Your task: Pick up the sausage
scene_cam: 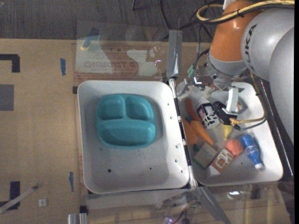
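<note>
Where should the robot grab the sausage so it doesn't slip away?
Probably the middle of the sausage, coming straight down from above, fingers closing across its narrow width. It lies flat and long beside the right bin's left wall, with a carrot crowding its lower end.

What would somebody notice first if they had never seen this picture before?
Probably the big grey robot arm with its orange band, reaching in from the right over the right white bin. Next, the teal plastic tray with three compartments, lying alone in the left white bin. Then the jumble of small toys in the right bin, like the long orange sausage and the little blue bottle.
</note>
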`<state>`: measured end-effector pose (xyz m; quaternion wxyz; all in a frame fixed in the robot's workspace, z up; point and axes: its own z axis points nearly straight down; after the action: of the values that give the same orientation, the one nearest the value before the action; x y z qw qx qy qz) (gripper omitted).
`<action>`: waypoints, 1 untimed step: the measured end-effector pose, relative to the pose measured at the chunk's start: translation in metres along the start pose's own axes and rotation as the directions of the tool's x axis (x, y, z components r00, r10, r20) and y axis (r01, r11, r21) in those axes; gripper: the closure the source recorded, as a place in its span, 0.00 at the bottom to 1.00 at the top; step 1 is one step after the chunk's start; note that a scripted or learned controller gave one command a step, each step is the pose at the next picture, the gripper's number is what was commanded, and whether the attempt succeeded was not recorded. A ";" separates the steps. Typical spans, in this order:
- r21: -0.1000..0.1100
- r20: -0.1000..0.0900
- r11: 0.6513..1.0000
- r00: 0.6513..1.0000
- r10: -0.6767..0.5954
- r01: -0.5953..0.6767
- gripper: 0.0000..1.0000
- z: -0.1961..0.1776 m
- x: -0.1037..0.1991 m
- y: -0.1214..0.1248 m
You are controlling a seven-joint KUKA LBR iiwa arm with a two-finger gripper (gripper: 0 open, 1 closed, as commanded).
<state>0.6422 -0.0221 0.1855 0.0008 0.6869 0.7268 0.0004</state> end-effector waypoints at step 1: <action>-0.001 0.001 0.985 0.985 0.173 -0.173 0.00 0.000 -0.037 0.023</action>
<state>0.6673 -0.0579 0.1852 0.0016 0.7472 0.6646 0.0005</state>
